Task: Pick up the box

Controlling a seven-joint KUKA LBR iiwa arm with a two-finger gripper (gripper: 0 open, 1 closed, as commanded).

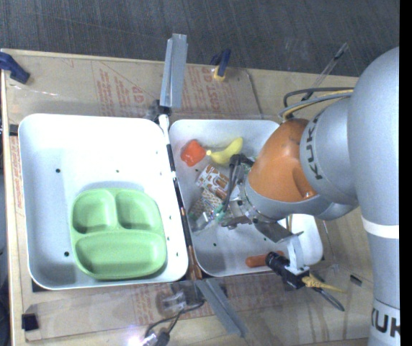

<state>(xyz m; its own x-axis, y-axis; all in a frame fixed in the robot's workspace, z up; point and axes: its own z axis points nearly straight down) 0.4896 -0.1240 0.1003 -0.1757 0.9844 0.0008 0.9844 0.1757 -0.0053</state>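
The box (212, 182), a small printed carton in brown, white and red, lies in the right bin (303, 245), in its left half close to the wall shared with the left bin (37, 193). The arm (285, 170) has its wrist low over the middle of that bin, and the jaws sit under it right at the box's right-hand edge, so the box lies from them toward the view's left, touching or nearly so. The wrist hides most of them, and I cannot tell whether the jaws are released or clenched, nor whether anything sits between them. The box's long axis seems to run up and down the view, roughly along the shared wall and leaning a little. Its far end points toward the banana (227, 151) and a red-orange fruit (192, 152). Its near end meets a shiny crumpled wrapper (204, 215). Which face is up is too blurred to say. Any grasp would likely need to close across the short width, and the wrapper crowding the near end could be caught with it.
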